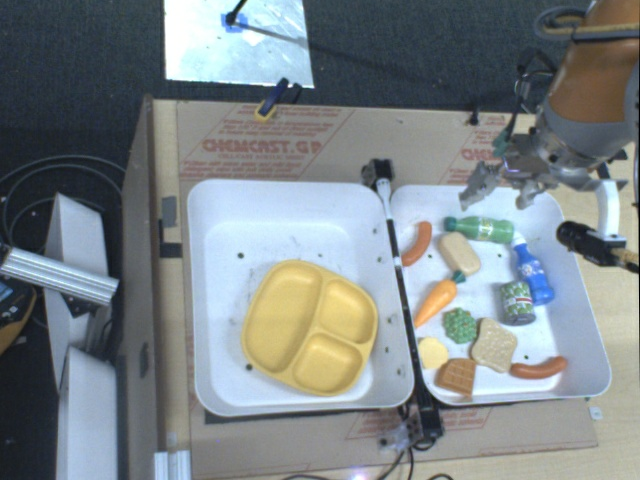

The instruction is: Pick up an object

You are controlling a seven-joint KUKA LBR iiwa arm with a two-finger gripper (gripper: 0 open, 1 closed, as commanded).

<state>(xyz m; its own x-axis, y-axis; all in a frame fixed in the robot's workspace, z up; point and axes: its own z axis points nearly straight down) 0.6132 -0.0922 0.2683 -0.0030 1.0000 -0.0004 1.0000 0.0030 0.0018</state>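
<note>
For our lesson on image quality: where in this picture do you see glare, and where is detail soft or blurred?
Camera view: strong glare on the shiny metal sheet at top, washing out its surface; the white bins look bright but even; the gripper and arm are slightly soft; the small toy foods, such as the carrot, lack fine detail.

Glossy white plastic bins [290, 203], matt yellow plastic tray [310, 328], brown cardboard [300, 138]

Red "CHEMCAST GP" print reads across the brown board [262, 146], well left of the gripper [500, 183].
</note>
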